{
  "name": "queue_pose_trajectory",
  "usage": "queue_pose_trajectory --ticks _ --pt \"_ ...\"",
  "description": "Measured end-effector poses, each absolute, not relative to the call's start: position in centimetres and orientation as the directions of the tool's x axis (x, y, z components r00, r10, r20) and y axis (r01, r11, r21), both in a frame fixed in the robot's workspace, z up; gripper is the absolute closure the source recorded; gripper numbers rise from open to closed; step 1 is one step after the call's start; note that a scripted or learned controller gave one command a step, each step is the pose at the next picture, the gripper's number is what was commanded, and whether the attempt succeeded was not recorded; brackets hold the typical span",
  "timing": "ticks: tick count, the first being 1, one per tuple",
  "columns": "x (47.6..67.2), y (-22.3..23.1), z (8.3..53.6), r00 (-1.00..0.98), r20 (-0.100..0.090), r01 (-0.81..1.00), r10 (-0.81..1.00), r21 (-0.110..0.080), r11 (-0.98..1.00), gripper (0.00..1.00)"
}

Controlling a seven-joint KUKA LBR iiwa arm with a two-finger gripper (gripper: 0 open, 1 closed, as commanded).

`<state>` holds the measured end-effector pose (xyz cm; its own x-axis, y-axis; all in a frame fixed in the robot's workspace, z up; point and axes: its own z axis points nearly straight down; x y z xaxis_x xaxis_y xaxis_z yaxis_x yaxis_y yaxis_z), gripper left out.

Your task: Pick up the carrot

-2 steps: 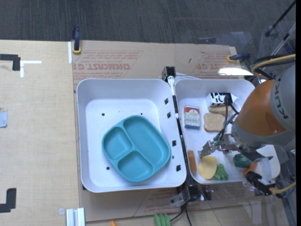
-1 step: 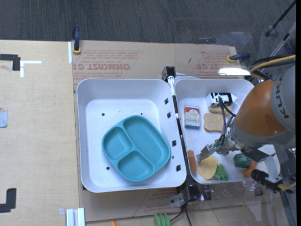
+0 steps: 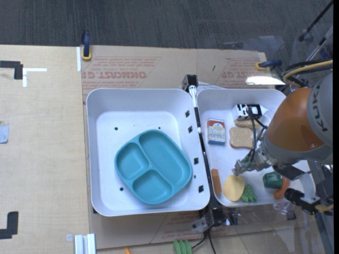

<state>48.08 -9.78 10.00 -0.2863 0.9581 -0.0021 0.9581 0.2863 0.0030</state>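
Orange and thin, the carrot [image 3: 216,181] lies along the left wall of the right bin [image 3: 225,98]. The gripper [image 3: 244,166] hovers just right of it, above a yellow pear-like fruit [image 3: 233,188]; how its jaws are set cannot be told. The approach seems underway; next it must shift left and descend. Nearby sit toast [image 3: 241,137], a small carton [image 3: 216,132] and green toys. The left bin [image 3: 100,110] holds a teal divided plate [image 3: 153,166].
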Motion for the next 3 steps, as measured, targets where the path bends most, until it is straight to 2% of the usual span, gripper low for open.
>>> queue_pose_trajectory --ticks 1,3 --pt "48.07 -9.79 10.00 -0.286 -0.002 0.958 0.958 0.003 0.286 0.00" --pt "47.79 -9.24 9.10 0.242 -0.001 0.970 0.970 0.000 -0.242 0.00"
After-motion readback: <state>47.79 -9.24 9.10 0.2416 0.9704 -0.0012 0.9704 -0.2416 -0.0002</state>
